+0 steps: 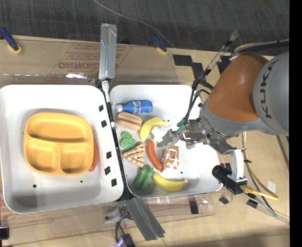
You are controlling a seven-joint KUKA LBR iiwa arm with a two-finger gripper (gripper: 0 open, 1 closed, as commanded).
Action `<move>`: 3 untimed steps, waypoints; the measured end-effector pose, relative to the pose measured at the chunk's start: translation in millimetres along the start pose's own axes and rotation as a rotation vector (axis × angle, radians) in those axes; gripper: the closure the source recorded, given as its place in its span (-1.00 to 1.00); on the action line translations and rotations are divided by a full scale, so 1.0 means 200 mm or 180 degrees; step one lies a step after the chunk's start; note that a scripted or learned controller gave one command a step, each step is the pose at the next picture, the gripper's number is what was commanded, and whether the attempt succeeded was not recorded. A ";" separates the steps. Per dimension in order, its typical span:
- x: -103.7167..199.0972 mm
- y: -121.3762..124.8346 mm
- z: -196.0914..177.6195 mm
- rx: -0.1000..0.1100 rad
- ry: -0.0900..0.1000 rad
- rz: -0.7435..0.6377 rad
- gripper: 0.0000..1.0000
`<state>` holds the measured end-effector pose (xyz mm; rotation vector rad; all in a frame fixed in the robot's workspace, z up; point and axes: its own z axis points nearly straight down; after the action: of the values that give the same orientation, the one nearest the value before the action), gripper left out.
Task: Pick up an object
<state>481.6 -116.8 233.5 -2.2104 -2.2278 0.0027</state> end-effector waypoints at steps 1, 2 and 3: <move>0.00 -0.02 -0.26 -0.0017 -0.0004 -0.0096 -1.00; 0.07 -0.01 0.64 -0.0019 -0.0004 -0.0450 -1.00; -0.03 0.19 0.71 -0.0002 -0.0002 0.0010 -1.00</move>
<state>519.1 -122.6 91.0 -2.2146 -2.2250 0.0026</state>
